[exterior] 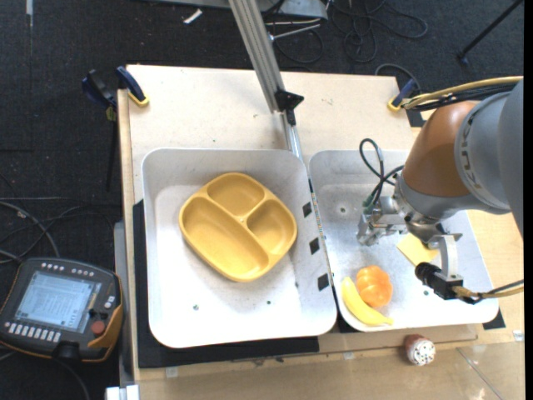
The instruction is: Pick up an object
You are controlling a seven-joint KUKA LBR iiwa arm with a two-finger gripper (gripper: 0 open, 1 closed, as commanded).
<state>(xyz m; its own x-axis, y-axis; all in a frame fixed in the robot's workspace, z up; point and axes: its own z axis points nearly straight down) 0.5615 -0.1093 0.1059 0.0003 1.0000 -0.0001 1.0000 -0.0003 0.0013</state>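
I can see my two-finger metal gripper low over the floor of the right-hand shallow white bin, but I cannot tell how its jaws stand, as the wrist hides too much of them. Nothing shows between them. The grey arm with its orange band comes in from the right and covers the upper right part of that bin.

Taking the right bin as my landmark: a round orange fruit sits on its floor toward the near edge, below the gripper and apart from it. A yellow banana lies touching the orange on its near-left side, close to the bin's near rim. A flat pale yellow piece lies just right of the gripper, partly under the arm's fittings.

Left of the right bin, touching it along the rim, is the second white bin, and a yellow three-compartment plastic tray rests in its middle. In front of the right bin, on the bench, lies a small speckled ball. Far to the left of both bins, off the bench, a grey teach pendant with a screen rests on the dark floor.
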